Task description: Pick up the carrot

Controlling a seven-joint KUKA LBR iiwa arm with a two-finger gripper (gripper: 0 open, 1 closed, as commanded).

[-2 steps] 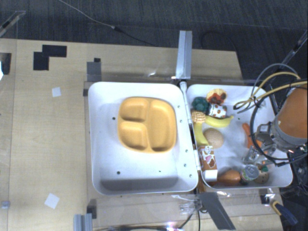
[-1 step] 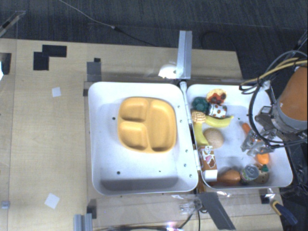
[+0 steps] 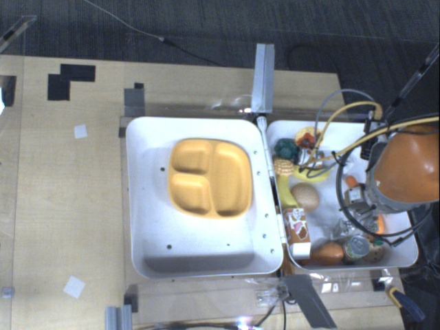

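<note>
A pale worktop (image 3: 62,205) carries two white bins: the left bin (image 3: 148,191) holds a yellow tray (image 3: 210,177), the right bin (image 3: 405,253) a jumble under the arm (image 3: 409,167). Orange slivers at lower right, likely the carrot (image 3: 352,181), look light, stiff, smooth; best pinched mid-length. The hand's state cannot be told.
</note>
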